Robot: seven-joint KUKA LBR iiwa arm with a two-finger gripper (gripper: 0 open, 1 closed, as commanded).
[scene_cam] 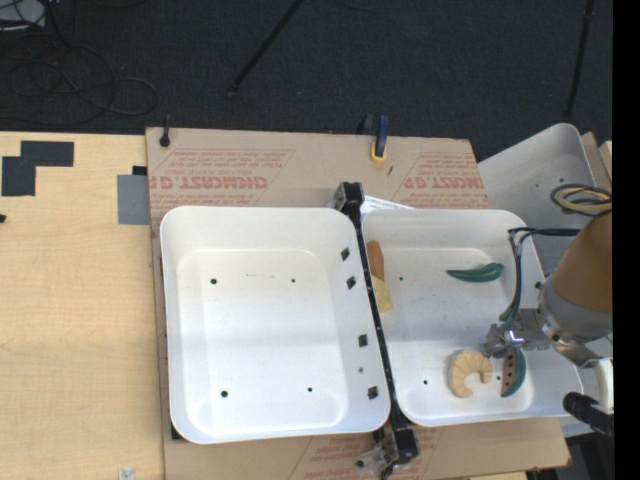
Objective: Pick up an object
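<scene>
My gripper [506, 342] is low in the right bin [440, 230], near its front right corner. Just below it lie a tan croissant [466, 373] and a watermelon slice [513, 372] with a green rind, side by side. The gripper hangs over the gap between them, close to the tops of both. A green chili pepper [477, 272] lies farther back in the same bin. An orange-brown stick-shaped item [375, 262] rests along the bin's left wall, with a small yellowish piece [383, 299] just in front of it.
The left bin [185, 268] stands beside the right one, split from it by a black clipped divider [364, 308]. Both rest on a cardboard sheet [250, 173] on the wooden bench. The arm's orange band [590, 268] and a black cable [518, 268] lean over the right bin's right edge.
</scene>
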